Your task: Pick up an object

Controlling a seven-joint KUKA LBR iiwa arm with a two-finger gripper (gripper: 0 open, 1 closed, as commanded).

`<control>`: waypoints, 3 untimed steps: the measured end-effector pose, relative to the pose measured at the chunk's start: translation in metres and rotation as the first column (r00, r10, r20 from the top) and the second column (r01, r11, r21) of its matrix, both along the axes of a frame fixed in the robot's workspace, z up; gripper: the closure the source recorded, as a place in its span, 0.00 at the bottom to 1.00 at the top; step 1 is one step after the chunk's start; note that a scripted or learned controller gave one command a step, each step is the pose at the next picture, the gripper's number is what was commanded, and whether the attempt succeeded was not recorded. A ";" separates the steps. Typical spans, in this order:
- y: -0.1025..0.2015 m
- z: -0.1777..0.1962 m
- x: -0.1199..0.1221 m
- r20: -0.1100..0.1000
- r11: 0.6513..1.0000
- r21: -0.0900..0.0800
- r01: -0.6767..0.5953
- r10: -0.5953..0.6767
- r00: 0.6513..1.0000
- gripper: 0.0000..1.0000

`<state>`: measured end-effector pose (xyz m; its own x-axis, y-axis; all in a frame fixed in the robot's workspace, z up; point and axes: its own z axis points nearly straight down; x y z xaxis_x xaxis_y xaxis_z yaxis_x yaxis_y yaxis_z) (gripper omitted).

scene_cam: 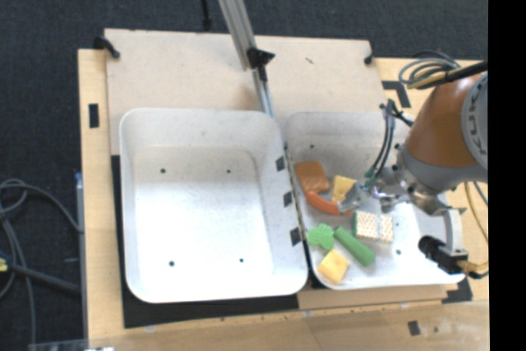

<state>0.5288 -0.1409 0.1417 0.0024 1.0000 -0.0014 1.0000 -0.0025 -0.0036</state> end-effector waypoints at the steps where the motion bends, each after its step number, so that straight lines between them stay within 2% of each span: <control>1: -0.004 -0.038 0.002 0.012 1.000 -0.007 0.001 -0.001 1.000 0.00; 2: -0.005 -0.025 0.005 0.022 1.000 -0.007 0.007 -0.007 1.000 1.00; 3: -0.004 0.039 0.005 0.012 1.000 -0.001 -0.006 0.006 1.000 1.00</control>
